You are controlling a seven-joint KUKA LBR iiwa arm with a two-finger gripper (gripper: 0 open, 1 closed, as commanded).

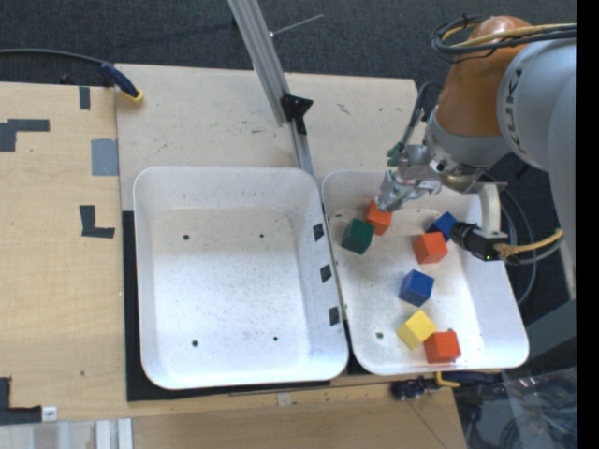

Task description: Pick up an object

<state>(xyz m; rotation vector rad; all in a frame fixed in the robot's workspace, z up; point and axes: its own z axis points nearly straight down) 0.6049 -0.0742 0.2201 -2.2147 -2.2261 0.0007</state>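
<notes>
The grey arm [524, 82] with its orange band comes in from the right and leans over the right-hand bin [487, 330]. Its hand [388, 202] is down at the upper left part of that bin, right on top of a small orange block [378, 218]. The fingers sit so close to the block that they seem to touch it, but from here I cannot tell whether they are spread or closed, or whether the block is between them.

Just beside the orange block, to its lower left, lies a dark green block [357, 237], close to the bin's left wall. Further right there is a blue block [443, 224] near the right wall with another orange block [430, 247] touching it just below. Toward the middle sits a second blue block [416, 286]. Near the bottom a yellow block [416, 327] rests against a red-orange block [443, 346].

The left bin [150, 195] stands alongside, its rim touching the right one. Both sit on the pale wooden surface [56, 279], which has grey tape marks [104, 156] on its left side. A slanted metal rail [265, 54] runs down from the top toward the gap between the bins
</notes>
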